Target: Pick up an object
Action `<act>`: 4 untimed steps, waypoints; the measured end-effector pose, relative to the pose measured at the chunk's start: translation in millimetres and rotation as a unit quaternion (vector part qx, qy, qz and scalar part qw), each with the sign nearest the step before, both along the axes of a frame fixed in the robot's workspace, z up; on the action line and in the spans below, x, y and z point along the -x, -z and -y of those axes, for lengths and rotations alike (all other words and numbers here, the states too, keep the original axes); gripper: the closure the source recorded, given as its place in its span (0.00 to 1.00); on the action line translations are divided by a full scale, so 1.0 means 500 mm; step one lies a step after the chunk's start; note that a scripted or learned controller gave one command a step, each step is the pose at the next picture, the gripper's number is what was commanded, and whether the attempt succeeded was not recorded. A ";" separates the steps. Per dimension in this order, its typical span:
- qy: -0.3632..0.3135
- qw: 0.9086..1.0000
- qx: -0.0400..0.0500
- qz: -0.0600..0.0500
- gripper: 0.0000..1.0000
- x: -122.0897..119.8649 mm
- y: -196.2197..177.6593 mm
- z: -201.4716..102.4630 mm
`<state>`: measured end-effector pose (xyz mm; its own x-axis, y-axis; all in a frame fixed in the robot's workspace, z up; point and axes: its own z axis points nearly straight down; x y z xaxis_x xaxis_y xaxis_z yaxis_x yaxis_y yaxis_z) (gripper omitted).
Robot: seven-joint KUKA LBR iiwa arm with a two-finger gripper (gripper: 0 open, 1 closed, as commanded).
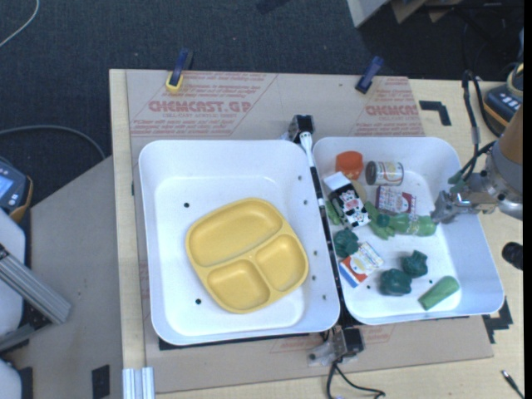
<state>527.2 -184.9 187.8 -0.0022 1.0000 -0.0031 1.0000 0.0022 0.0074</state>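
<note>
Objects for picking all crowd the right bin (pixel 465 160): small can (pixel 384 173), orange lid (pixel 350 164), green toys (pixel 396 282). Left bin (pixel 158 223) has just a yellow divided plate (pixel 247 254), lots of room around it. Tool (pixel 445 208) sits low near the right bin's far edge; can't tell its opening. Cardboard-topped table (pixel 249 98), dark carpet (pixel 125 15) beyond.

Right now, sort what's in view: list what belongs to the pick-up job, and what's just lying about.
Belongs to the job:
- gripper, low at the right bin's right side
- pickable items in that bin: orange cup, small can, green cylinder, dark green lumps

Just lying about:
- yellow divided plate in the left bin
- two clamps on the bench's far edge
</note>
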 end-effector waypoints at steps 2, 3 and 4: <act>-0.002 1.000 -0.002 -0.001 1.00 -0.040 -0.097 -0.100; -0.002 1.000 -0.001 -0.002 1.00 -0.073 -0.088 -0.182; -0.002 1.000 -0.002 -0.002 1.00 -0.128 -0.066 -0.287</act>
<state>591.4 -41.2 220.7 -0.0060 1.0000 0.0000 1.0000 0.0060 0.0041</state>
